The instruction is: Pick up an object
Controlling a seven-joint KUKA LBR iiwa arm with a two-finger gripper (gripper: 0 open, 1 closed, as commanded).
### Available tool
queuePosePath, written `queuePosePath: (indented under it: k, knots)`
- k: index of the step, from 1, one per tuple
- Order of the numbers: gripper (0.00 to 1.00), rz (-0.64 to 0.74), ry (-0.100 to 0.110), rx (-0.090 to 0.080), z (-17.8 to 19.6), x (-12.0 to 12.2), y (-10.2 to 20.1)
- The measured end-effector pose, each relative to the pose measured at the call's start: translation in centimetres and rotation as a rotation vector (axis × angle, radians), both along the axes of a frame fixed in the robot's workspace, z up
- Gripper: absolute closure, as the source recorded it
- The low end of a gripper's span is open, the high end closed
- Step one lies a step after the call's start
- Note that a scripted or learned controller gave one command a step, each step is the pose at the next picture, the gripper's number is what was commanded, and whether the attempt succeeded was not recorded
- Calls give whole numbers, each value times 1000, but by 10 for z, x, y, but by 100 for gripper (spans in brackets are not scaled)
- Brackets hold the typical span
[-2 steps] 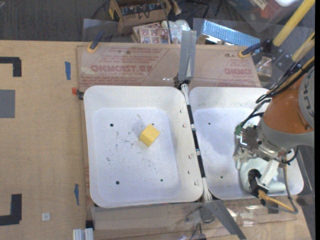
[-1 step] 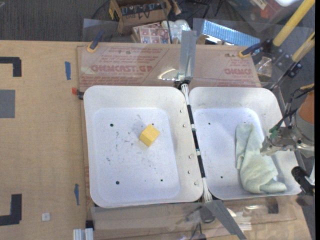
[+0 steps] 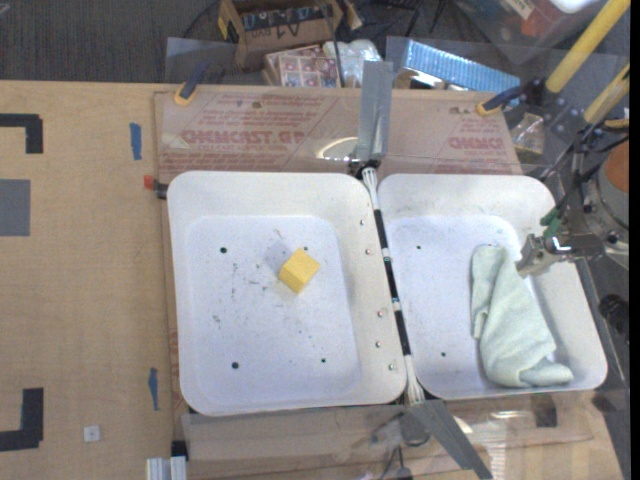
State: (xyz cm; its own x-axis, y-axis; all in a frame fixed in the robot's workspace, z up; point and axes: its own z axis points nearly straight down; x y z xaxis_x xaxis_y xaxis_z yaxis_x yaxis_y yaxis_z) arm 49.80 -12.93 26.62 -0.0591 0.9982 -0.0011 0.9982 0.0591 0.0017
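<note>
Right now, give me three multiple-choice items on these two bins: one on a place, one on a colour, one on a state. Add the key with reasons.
1. Where does the yellow block lie?
A. in the left bin
B. in the right bin
C. on the bench outside the bins

2. What colour is the folded cloth?
A. dark blue
B. pale green
C. red

3. How does the gripper stand to the cloth?
A. it hangs over the left bin, far from it
B. it holds the cloth high above the bin
C. it is at the cloth's upper right edge, the cloth lying in the bin

Key: 1 A, the block sits near the middle of the left bin. 2 B, the cloth is a washed-out green. 3 C, the gripper sits by the cloth's top corner and the cloth lies along the bin floor.
</note>
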Motion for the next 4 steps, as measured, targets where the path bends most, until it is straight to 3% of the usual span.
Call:
queuePosePath:
  k: [1,2,3,4]
  knots:
    - [100,375,-4,-3,152,-17,8]
    - [100,881,-1,-2,45,-18,34]
    - [100,472,1,0,-74,-18,31]
    - [100,898,-4,-6,-20,-16,-16]
